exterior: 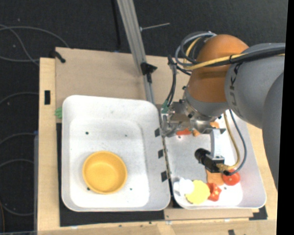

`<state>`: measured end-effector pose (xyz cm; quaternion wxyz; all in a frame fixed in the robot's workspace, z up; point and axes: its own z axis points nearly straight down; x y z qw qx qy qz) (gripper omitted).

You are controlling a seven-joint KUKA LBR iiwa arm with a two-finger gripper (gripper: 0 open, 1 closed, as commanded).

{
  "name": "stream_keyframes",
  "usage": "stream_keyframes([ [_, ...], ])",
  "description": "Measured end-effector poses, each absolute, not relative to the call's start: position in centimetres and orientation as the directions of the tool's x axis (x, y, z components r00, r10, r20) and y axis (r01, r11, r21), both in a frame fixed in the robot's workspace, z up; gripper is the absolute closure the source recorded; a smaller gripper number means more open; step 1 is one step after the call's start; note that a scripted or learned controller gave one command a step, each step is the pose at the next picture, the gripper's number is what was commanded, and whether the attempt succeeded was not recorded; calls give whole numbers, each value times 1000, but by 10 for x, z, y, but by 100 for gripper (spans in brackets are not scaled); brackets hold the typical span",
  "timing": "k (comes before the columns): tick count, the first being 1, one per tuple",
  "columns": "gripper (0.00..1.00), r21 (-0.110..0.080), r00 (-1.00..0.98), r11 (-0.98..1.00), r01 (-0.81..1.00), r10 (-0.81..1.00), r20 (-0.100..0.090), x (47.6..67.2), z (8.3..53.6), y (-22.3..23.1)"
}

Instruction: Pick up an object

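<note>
Your gripper (182, 126) hangs over the right bin (185, 161), up-right of the yellow bowl (105, 172); can't tell how open it is or what it holds. Best target: the yellow piece (200, 193) right of the bowl, touching a white piece (182, 185). It looks light, stiff and probably slick, so pinch across its narrow width.

A pale wooden bench (105, 73) stands on a dark floor (54, 11). Two shallow white bins sit on it side by side, the left bin (108, 103) touching the right bin (184, 158). A slanted metal rail (134, 33) rises behind them. Thin cables (13, 39) trail across the floor at left.
</note>
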<state>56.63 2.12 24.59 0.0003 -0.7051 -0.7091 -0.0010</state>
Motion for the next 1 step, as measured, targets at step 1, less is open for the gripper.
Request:
stream_keyframes([
  [1, 100, 0, -9, 9, 1000, 1000, 3, 553, 253, 79],
])
